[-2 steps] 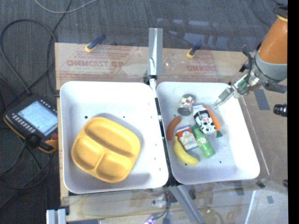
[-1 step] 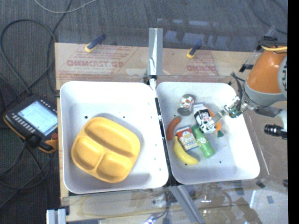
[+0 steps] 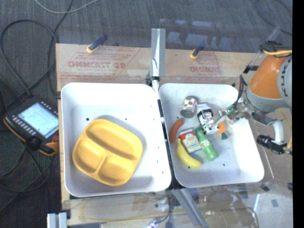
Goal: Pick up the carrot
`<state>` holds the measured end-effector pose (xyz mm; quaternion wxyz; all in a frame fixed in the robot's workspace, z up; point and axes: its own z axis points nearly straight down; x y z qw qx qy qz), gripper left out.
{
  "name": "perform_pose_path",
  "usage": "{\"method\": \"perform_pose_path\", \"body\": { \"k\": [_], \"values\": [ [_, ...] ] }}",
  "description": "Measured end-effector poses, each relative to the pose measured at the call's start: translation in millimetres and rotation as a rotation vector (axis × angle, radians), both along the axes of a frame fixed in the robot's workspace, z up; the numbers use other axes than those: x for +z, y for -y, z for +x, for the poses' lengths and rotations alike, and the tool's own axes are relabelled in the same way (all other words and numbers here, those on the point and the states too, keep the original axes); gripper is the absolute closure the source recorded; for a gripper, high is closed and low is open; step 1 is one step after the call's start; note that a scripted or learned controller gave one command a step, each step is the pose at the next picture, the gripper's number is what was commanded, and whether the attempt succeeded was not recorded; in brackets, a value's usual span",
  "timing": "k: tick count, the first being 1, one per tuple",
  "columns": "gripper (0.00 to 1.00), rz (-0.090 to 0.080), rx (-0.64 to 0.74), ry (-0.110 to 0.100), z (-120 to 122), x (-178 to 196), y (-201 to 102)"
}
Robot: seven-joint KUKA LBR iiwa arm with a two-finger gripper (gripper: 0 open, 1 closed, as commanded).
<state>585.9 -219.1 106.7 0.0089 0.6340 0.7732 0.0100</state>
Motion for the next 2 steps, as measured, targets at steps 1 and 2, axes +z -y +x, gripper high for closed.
{"method": "perform_pose_path", "body": {
  "k": [1, 2],
  "values": [
    [0.00, 0.007, -0.244, 0.027, -20, 1, -5],
    [1.00, 0.000, -0.244, 0.026, -20, 11, -2]
  ]
}}
